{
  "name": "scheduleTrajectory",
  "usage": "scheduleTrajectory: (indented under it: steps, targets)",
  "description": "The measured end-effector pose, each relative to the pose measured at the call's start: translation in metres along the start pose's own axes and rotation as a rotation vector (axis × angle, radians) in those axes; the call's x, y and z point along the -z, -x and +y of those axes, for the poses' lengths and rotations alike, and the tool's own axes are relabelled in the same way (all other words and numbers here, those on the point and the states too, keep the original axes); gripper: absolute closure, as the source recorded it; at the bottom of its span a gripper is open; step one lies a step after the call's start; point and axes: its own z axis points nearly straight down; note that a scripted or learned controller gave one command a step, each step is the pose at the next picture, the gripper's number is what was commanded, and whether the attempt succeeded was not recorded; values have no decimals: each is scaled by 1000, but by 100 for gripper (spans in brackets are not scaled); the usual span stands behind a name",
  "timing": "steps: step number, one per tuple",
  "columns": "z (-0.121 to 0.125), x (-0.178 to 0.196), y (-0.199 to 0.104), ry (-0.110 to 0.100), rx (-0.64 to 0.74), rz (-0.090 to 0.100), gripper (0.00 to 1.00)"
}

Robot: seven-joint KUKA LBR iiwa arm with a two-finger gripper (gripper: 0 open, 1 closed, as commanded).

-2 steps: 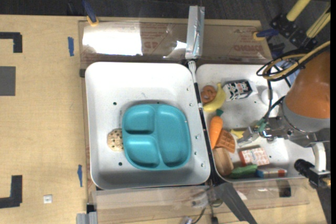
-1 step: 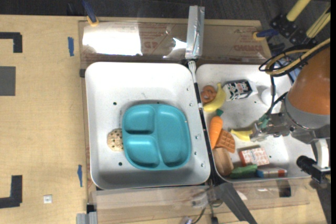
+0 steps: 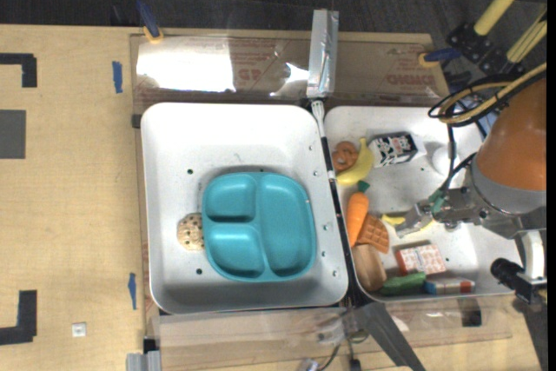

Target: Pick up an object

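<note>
My jaws [image 3: 426,215] hang over the middle of the right bin [image 3: 434,130], reaching in from its right side, and I cannot tell whether they are apart or together; a pale yellow piece shows at their tip, but I cannot tell if it is gripped. My grey arm with its orange band [image 3: 521,148] covers the bin's right edge. Along the bin's left wall lie a carrot [image 3: 356,213], a waffle [image 3: 374,233] touching it, and a brown bread-like piece [image 3: 368,267] toward the near left corner. A banana [image 3: 356,169] and a small orange round toy [image 3: 345,155] sit nearer the far left corner, with a black-and-white carton [image 3: 393,147] just beside them. Near the front edge are a red-and-white packet [image 3: 420,257], a green vegetable [image 3: 401,281] and a marker [image 3: 447,283]. In the left bin [image 3: 165,135], a teal divided plate [image 3: 258,224] fills the middle, with a cookie [image 3: 190,231] touching its left edge.
</note>
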Motion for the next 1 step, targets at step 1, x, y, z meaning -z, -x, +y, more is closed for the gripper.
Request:
scheduleTrajectory:
  steps: [1]
  targets:
    - [42,-52,-15,25,286,-13,0]
